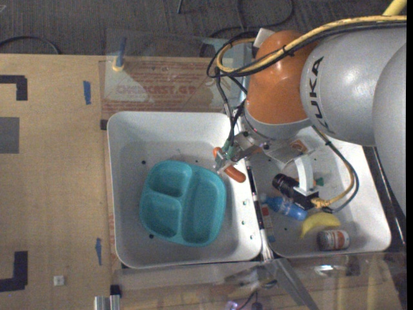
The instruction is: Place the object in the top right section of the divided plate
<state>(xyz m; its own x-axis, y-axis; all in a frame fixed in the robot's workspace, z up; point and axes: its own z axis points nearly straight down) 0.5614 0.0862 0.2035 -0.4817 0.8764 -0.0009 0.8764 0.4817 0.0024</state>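
Teal and three-sectioned, the divided plate (184, 202) lies slightly askew in the left bin (129, 141), on the pale wooden surface (51, 173). In the camera view the grey arm (348, 76) covers the upper right, hiding the far end of the right bin (377, 231). The gripper (228, 155) hangs just off the plate's upper right corner, near the rim between the bins. A small orange object (235, 173), perhaps a toy carrot, sits right below its tip, beside the plate and not on it. Whether the jaws are clenched on it or released I cannot tell; wrist hardware crowds them. In the right bin lie a blue bottle (287, 207), a banana (319, 223) and a small can (333, 239), close together.
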